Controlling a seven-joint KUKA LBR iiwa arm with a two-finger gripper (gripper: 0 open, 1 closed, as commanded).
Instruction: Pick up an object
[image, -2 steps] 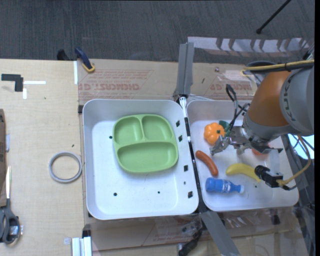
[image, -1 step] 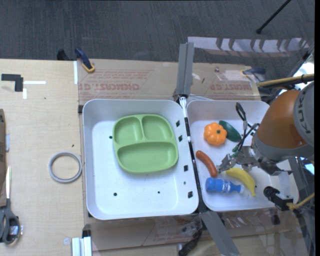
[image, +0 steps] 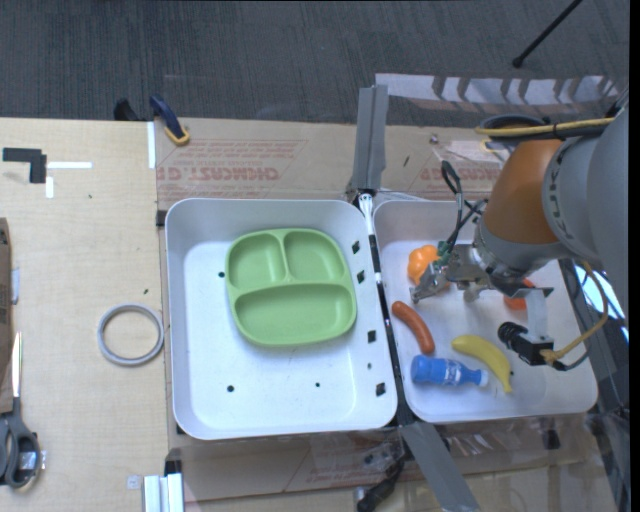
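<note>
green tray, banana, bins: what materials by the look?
Green tray: likely moulded plastic, matte, uniform colour, rounded compartment ridges. Banana: probably plastic toy, smooth even yellow. Bins: white plastic or coated metal, unclear; soft sheen, rounded corners.

Orange object (image: 421, 262) half hidden behind the arm; scissors (image: 18, 440) cut by the left edge — partly lost.
</note>
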